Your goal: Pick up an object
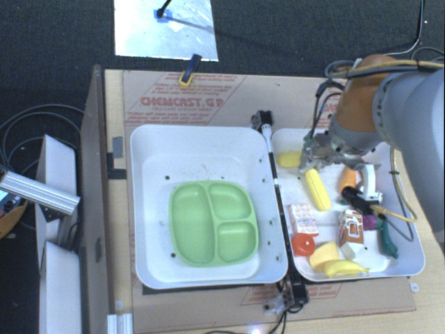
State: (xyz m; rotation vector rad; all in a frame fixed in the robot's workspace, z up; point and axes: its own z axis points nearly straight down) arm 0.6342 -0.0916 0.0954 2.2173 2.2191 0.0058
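My gripper hangs low over the far left part of the right bin. It sits just above the far end of a yellow corn cob and next to a small yellow piece. An orange item lies just right of the gripper. Nearer the front lie a small white and red carton, a red tomato, a brown box, yellow fruit, a purple piece and a green item. The arm's grey body hides the bin's far right corner.
The left bin holds a green divided plate. A black rail runs between the two bins. Both bins rest on a cardboard sheet. Cables and white hardware lie off the bench at the left.
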